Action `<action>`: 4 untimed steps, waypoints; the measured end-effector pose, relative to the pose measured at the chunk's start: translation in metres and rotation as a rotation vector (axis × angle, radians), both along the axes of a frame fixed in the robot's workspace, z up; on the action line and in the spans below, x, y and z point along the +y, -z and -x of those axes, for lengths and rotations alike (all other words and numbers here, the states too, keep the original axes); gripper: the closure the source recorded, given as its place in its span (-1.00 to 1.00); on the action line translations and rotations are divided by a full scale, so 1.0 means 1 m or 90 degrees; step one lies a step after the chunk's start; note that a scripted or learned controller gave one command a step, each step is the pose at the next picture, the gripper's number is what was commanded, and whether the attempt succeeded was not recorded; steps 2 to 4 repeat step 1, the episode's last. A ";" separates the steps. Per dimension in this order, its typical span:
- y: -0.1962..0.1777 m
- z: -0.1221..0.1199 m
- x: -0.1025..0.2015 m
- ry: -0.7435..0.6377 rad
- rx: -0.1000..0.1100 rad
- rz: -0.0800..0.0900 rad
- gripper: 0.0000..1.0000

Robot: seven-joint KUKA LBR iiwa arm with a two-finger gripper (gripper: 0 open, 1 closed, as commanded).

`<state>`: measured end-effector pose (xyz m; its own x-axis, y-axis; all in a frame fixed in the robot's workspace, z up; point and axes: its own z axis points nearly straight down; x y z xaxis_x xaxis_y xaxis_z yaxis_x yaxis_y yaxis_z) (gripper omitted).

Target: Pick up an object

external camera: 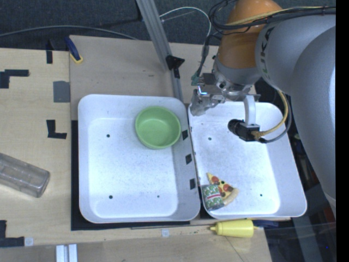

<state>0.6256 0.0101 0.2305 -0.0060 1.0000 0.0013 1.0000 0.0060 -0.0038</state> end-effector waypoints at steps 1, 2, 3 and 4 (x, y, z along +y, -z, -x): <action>0.011 0.013 0.048 0.000 0.000 0.000 1.00; 0.011 0.013 0.048 0.000 0.000 0.000 1.00; 0.011 0.013 0.048 0.000 0.000 0.000 1.00; 0.011 0.013 0.048 0.000 0.000 0.000 1.00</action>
